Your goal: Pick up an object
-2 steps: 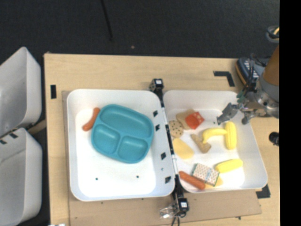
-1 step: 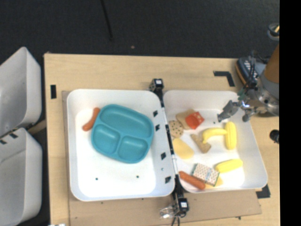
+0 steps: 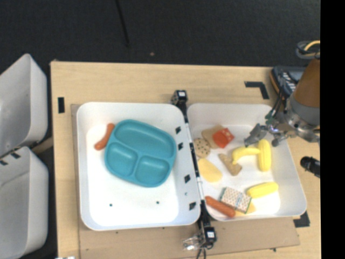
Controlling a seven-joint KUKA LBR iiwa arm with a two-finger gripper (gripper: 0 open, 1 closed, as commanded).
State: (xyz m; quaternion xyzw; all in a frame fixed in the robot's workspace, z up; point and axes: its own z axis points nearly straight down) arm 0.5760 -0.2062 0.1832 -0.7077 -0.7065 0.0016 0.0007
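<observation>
A pale wooden surface [image 3: 135, 82] carries two shallow white bins, left [image 3: 86, 198] and right [image 3: 294, 198], touching side by side.

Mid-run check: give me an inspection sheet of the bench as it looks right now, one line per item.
Surface: wooden bench bearing left bin and right bin.
Job's things: right bin holds yellow pieces, red block, round cookie, patterned box, orange sausage.
Clutter: blue divided plate and another sausage in left bin.
Grippers: gripper open above right bin, holding nothing.
Cables: dark cable on floor.
Surroundings: white bins at left.
</observation>
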